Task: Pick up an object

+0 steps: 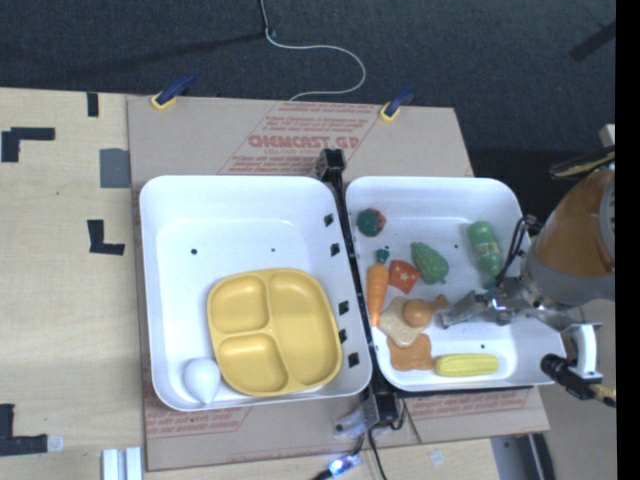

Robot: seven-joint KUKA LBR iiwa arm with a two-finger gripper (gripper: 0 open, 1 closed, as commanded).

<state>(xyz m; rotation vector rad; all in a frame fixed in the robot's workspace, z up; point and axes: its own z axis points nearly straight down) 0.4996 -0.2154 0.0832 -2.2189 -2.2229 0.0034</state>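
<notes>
The right bin (500,196) holds several toy foods: an orange carrot (376,288), a red pepper (404,275), a dark green leafy piece (430,261), a green pickle (485,246) and a small green and red ball (371,221). Near the front lie a tan mushroom-like piece (417,312), a beige slice (398,330), an orange chunk (411,354) and a yellow corn cob (466,365). My gripper (452,316) is low inside this bin, just right of the tan piece and above the corn. The arm enters from the right.
The left bin (170,208) holds a yellow divided plate (272,330) and a white egg (201,377) at its front left corner. A black divider (345,258) runs between the bins. Cardboard lies under both.
</notes>
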